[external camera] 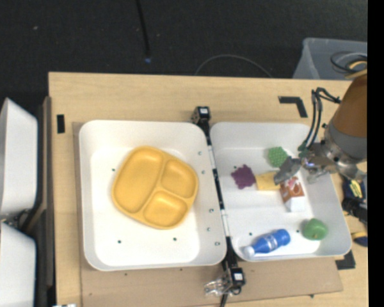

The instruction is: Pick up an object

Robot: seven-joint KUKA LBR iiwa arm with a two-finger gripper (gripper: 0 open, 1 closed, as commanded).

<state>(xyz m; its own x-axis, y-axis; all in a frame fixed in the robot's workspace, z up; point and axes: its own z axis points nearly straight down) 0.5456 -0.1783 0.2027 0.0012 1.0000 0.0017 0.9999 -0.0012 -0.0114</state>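
My gripper (294,170) hangs low over the right bin (243,219), reaching in from the right edge. It sits just above a red and white packet (294,195) and beside a yellow block (265,182). A green bumpy object (277,154) lies just behind it to the left. A purple toy (243,176) rests left of the yellow block. Near the bin's front lie a blue bottle (270,242) and a green ball (315,229). The gripper's body hides part of the packet's top.
A yellow divided plate (155,187) lies in the left bin (102,242). The divider between the two bins (216,190) runs front to back. A grey tub (333,56) stands beyond the bench at the back right.
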